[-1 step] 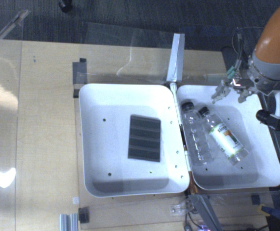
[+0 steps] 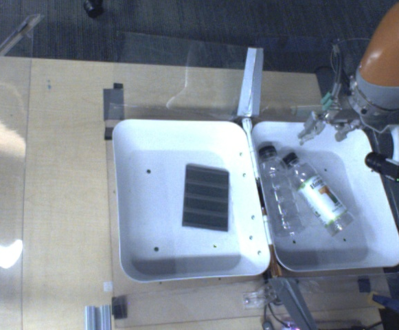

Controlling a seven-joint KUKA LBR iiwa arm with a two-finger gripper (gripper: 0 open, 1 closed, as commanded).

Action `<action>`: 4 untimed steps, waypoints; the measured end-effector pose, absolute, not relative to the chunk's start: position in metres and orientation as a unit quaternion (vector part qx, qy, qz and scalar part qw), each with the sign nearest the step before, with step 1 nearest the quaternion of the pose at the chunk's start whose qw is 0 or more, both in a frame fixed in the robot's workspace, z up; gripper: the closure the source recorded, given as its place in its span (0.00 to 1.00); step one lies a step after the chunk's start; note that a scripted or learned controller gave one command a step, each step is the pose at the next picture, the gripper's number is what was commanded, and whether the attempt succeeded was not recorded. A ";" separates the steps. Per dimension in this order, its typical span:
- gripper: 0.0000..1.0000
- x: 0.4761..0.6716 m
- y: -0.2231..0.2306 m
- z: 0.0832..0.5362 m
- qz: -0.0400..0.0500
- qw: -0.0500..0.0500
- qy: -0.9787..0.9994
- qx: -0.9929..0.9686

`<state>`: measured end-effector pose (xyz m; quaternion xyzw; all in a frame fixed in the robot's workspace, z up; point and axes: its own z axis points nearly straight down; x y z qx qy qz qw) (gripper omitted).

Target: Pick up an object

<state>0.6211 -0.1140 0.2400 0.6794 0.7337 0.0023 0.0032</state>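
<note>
Item: gripper (image 2: 321, 124), fingers apparently spread, grasping nothing, poised over the right bin (image 2: 384, 249). Two clear bottles (image 2: 302, 194) lay just below it. Step: approach; descent required next.

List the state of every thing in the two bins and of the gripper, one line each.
Dark ribbed block: lying flat near the middle of the left bin.
Clear bottle: on its side, black cap toward the far wall of the right bin.
Labelled bottle: on its side, touching the clear bottle.
Gripper: above the right bin's far edge, holding nothing.
</note>
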 end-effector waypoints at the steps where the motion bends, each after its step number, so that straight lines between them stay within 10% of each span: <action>1: 0.00 0.612 -0.142 0.096 0.001 0.003 0.734 0.679; 2: 0.00 0.624 -0.144 0.088 0.002 0.003 0.769 0.640; 3: 1.00 0.627 -0.142 0.101 0.005 0.006 0.769 0.639; 4: 1.00 0.670 -0.077 0.186 0.002 0.003 0.855 0.518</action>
